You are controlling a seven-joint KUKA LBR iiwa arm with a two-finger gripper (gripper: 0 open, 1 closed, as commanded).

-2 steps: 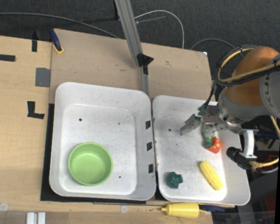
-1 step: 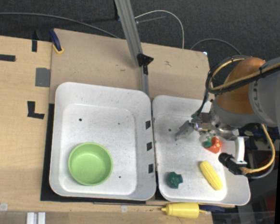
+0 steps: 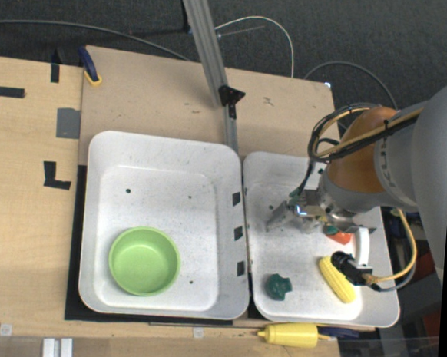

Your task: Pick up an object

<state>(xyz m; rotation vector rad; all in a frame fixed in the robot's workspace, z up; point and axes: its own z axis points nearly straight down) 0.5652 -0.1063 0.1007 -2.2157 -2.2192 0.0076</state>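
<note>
My gripper reaches into the right bin from the right, its fingers spread open low over the bin floor with nothing between them. A small dark green object lies near the bin's front, below the gripper. A yellow corn-like object rests at the front right, partly under a black cable. A small orange-red object peeks out beside the wrist. In the left bin a green bowl sits at the front left.
A yellow-handled tool lies on the bench in front of the right bin. A grey metal pole slants over the back edge. Cables loop behind the arm's orange band.
</note>
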